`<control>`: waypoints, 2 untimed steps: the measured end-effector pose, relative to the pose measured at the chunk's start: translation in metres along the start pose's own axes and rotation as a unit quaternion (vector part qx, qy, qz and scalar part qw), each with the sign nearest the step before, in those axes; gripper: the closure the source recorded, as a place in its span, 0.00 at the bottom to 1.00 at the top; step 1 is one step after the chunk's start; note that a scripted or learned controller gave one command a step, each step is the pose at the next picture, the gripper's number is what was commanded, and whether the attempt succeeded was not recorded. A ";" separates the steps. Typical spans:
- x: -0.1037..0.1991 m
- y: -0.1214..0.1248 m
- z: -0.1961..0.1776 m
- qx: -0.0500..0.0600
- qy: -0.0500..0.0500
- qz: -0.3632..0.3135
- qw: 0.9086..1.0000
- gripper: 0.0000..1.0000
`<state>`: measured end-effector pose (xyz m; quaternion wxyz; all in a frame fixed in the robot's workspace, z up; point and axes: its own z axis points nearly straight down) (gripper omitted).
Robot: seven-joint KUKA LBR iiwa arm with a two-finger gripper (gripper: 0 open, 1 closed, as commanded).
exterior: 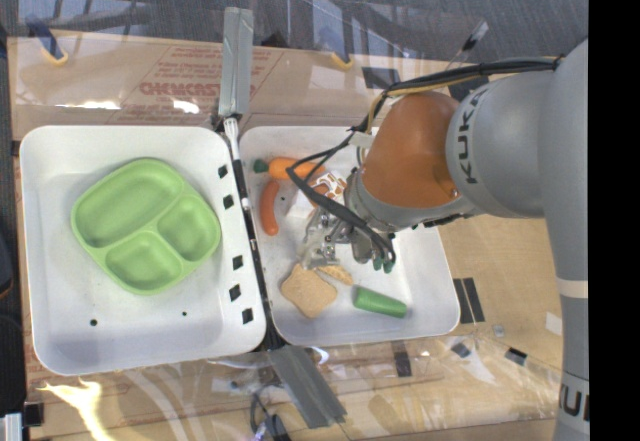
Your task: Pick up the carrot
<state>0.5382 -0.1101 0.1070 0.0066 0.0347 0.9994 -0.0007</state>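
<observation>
Arm (500,149) over right bin (440,314): carrot (283,167), sausage (269,207), cracker (308,291).

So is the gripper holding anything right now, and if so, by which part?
It cannot be told. The gripper hangs low in the right bin near the bread slice, apart from the carrot, and nothing shows clearly in its grasp.

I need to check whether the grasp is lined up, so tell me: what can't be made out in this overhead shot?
- Carrot: its right end is hidden under black cables and the arm's orange band, camera view.
- Gripper: tangled with cables and glare; what it touches is unclear.
- Small pale item beside the bread slice: too small to identify.
- Right bin: its upper right is covered by the arm.
</observation>
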 end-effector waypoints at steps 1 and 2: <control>-0.057 0.080 -0.089 -0.002 0.002 -0.017 1.000 1.00; -0.073 0.100 -0.135 0.000 0.005 0.118 0.993 1.00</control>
